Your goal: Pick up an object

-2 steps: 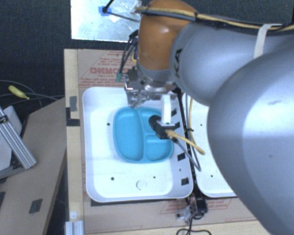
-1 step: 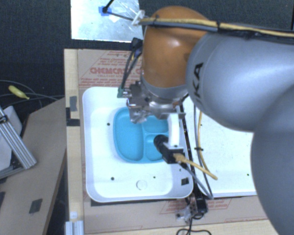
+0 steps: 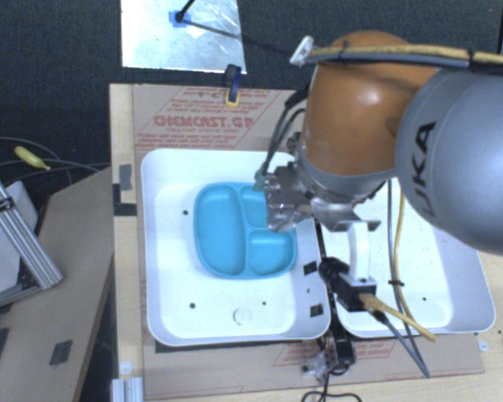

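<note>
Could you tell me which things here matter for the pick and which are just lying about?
For the job:
- blue divided tray
- left bin
- gripper, over the tray's right edge

Just lying about:
- right bin
- cardboard sheet
- foil sheet

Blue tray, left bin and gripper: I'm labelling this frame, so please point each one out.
Blue tray [image 3: 226, 239]: camera view, floor of its large compartment.
Left bin [image 3: 169, 224]: camera view, bare white floor left of the tray.
Gripper [image 3: 278, 212]: camera view, metal tip over the tray's right side.

Even, bright overhead light; glare on the foil sheet [image 3: 183, 19]; slightly soft focus.
</note>
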